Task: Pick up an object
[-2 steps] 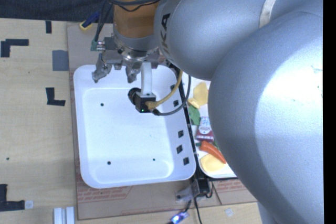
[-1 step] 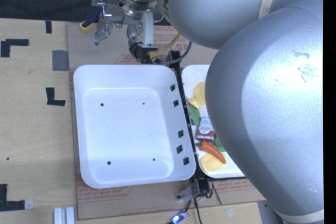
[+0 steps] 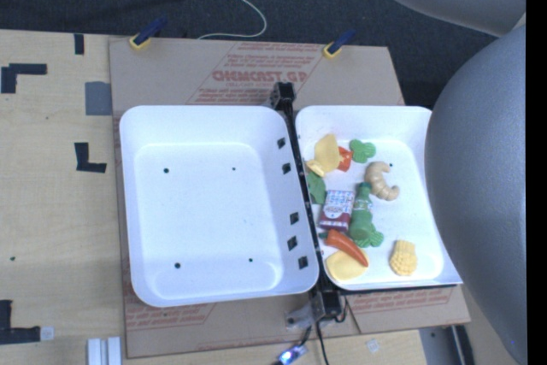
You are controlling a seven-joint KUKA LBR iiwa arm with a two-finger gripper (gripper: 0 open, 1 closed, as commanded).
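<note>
The grey KUKA arm [image 3: 487,141] fills the 3 o'clock side of the view as a large blurred mass, and whether its gripper is wide, narrow or holding anything cannot be told. Next in size, the shallow white left bin [image 3: 137,184] lies bare at 9 o'clock, joined along a black clipped seam to the shallow white right bin [image 3: 423,120], which holds a cluster of small toy foods. Within that cluster, from larger to smaller: a green plastic bottle [image 3: 362,218], a yellow wedge-shaped piece [image 3: 326,153], a white printed carton [image 3: 338,206], an orange-red carrot-like piece [image 3: 346,246], a tan croissant [image 3: 381,181] and a yellow corn cob [image 3: 402,257] at 5 o'clock. Judged from this layout, the pick is in the approach step, nothing lifted; the next move calls for choosing an isolated item. The corn cob, apart from its neighbours and nearest the arm's side, appears the easiest target.
</note>
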